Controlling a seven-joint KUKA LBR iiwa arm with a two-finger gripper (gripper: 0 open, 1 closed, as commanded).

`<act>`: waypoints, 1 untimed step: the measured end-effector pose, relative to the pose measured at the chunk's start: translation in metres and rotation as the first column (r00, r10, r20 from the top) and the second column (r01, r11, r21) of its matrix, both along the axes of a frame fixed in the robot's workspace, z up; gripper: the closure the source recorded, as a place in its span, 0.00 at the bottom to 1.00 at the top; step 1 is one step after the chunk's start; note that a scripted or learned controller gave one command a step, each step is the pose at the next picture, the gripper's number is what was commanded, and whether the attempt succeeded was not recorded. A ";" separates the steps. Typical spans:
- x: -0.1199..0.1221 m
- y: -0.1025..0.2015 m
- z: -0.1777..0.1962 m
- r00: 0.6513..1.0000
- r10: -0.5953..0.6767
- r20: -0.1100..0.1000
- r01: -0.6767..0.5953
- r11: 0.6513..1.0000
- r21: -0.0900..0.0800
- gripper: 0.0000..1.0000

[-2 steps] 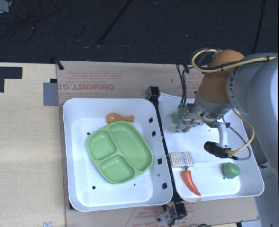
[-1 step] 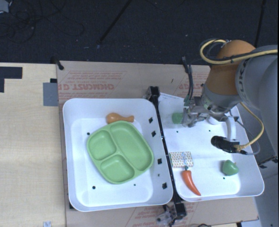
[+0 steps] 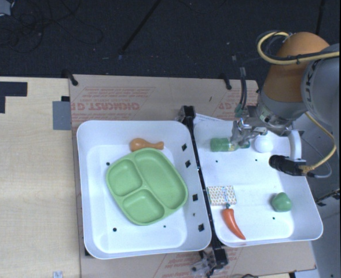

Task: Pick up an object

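Reaching in from right, arm (image 3: 297,74) hangs w/ wrist over green block (image 3: 219,145).

From my remote station, the only writing I can pick out is red print on the cardboard sheet (image 3: 129,100) that lies under the two white bins. A line of large red letters runs across it just above the left bin (image 3: 95,155), and it reaches me upside down and too blurred to spell out with any confidence. More red print shows on the same cardboard above the right bin (image 3: 309,225) and along its bottom edge, but it is partly covered and unreadable.
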State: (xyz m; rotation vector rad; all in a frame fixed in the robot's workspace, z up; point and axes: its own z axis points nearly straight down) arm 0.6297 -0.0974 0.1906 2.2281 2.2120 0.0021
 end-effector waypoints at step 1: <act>0.001 -0.001 0.053 1.000 0.008 0.001 -0.008 1.000 0.000 1.00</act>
